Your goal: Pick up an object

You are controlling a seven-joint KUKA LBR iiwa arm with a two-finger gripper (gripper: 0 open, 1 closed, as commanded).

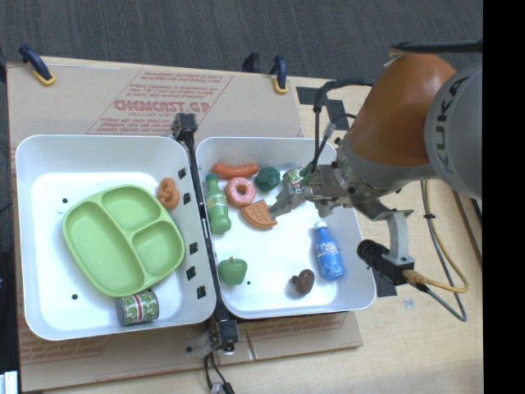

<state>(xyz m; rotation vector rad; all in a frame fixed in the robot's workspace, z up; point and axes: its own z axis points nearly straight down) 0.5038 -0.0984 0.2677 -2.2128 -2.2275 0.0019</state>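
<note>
My gripper (285, 197) hangs low over the right bin (271, 295), near its back right. It sits just right of an orange waffle piece (258, 216) and a pink donut (240, 190). A dark green broccoli-like toy (266, 177) lies just behind it, with an orange sausage (234, 170) further left. A blue bottle (328, 253) lies in front of the wrist. I see nothing held in the gripper.
The right bin also holds a green bottle (217, 208), a green apple (233, 270) and a brown lump (303, 281). In the left bin (33, 171) lie a green divided plate (123, 238), a pretzel (168, 193) and a small can (137, 308).
</note>
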